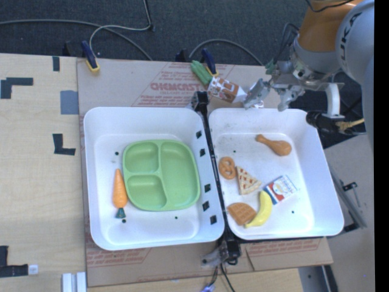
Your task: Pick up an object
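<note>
Claw (270, 99) hangs over the back rim of the right bin (316, 224), fingers spread apart, nothing between them. It sits high and off to the edge, so I judge no pick has been committed to yet.

Desk (36, 181) carries both bins side by side, rims touching at the middle, so anything lifted from one has a short way to the other.

Left bin (97, 126): a green divided plate (161, 175) takes up the middle; a carrot (120, 188) lies just beside its left edge.

Right bin holds the likeliest targets, loosely scattered. Banana (263, 210) leans against a brown cookie (242, 212), touching it. A small carton (281, 188) lies just beside the banana's upper end. Drumstick (275, 144) lies alone toward the back, nearest the claw and clear of neighbours: the easiest grab, in my view. Pizza slice (247, 180) and pretzel (227, 167) sit close together near the dividing rim.
</note>
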Motion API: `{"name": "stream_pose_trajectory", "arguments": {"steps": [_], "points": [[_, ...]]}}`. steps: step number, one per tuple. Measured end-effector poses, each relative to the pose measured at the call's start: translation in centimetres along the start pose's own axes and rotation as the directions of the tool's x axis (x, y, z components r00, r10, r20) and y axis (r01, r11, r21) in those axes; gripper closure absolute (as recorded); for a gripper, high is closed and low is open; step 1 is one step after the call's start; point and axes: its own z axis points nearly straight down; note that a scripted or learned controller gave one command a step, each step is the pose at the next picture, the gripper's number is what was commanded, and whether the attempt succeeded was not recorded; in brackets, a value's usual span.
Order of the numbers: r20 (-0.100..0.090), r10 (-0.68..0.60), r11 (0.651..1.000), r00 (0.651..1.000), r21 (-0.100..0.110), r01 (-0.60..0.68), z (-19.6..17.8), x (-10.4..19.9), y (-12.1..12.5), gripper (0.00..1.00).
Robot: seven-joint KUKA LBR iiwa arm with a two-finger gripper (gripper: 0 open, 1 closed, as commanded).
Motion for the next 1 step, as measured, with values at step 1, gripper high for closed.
{"name": "stream_pose_trajectory", "arguments": {"steps": [1], "points": [[0.001, 0.002, 1.000, 1.000, 0.003, -0.002, 9.28, -6.26, -1.43, 0.00]]}}
